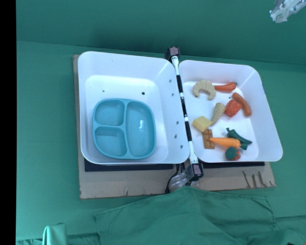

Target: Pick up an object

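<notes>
Toy foods (224,117) lie in the right bin (267,119). Pincer (283,10) sits far upper right; I cannot tell its state.

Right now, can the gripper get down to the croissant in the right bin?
Probably yes. The gripper hangs high at the far right, and the croissant lies uncovered, with nothing above it and a small gap to the red chili.

Bench covered in green cloth (43,119). Flat brown cardboard sheet (119,184) lies on the cloth. Two shallow white plastic bins side by side above the cardboard: left bin (95,64), right bin (265,139), rims touching. Rumpled green fabric (191,217) overlaps the cardboard's near edge.
</notes>
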You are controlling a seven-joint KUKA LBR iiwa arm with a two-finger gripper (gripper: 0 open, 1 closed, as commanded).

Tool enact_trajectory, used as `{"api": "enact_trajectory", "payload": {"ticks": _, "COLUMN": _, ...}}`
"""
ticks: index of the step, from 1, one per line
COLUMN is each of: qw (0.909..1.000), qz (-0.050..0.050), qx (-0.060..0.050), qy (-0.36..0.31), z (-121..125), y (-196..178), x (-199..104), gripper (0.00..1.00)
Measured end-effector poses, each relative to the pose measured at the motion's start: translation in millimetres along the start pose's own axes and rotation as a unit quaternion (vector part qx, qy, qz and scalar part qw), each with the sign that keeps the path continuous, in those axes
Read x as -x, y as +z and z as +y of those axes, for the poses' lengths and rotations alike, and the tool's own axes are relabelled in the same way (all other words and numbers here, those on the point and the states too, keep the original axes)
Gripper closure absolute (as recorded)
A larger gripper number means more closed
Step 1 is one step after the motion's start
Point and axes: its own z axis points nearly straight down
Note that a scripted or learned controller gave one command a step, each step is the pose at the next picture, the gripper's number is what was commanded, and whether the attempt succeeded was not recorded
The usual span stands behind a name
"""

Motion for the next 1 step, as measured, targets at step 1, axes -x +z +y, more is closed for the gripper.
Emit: {"api": "enact_trajectory", "payload": {"ticks": 1, "qw": 1.0000, "qz": 0.000, "qx": 0.002, "qy": -0.001, "z": 0.3, "y": -17.9, "x": -1.0, "gripper": 1.00}}
